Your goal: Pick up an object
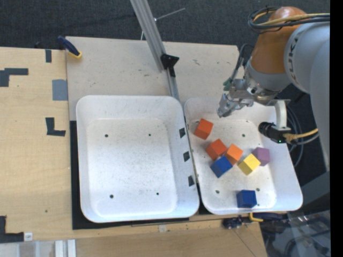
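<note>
My gripper (225, 111) hangs over the far part of the right bin (284, 197), above and to the right of an orange cube (203, 128). Nothing shows between its fingers. Closer to the front lie a second orange cube (216, 148), a smaller orange cube (234, 153), a blue cube (221, 166), a yellow cube (248, 164) and a purple cube (261, 155) in a loose cluster. Another blue cube (246, 198) sits alone near the bin's front edge.
The left bin (86, 116) stands beside the right one. A slanted metal rail (153, 31) runs down to the bins' shared far corner. A blue and yellow tool (69, 47) lies on the bench at the far left.
</note>
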